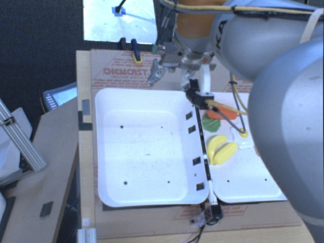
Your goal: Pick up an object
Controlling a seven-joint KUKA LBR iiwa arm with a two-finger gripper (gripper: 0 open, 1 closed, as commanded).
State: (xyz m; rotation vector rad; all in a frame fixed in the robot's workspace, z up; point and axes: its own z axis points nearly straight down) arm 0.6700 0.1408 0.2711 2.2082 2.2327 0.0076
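Note:
In the right bin [250, 184] several small things lie close to the divider: a yellow banana-shaped piece [221, 150], a green piece [210, 125] and an orange-red piece [223, 114] partly under the arm. My gripper [155, 75] hangs above the cardboard just behind the left bin's [142, 151] far rim, well apart from those things. Nothing shows between its tips. The big grey arm covers the right bin's far and right parts.
A row of black clips [196, 161] runs along the divider between the bins. A blue and yellow clamp [135, 52] stands on the cardboard's far edge. A shiny sheet [119, 11] lies behind it. An aluminium rail [20, 140] leans at the far left.

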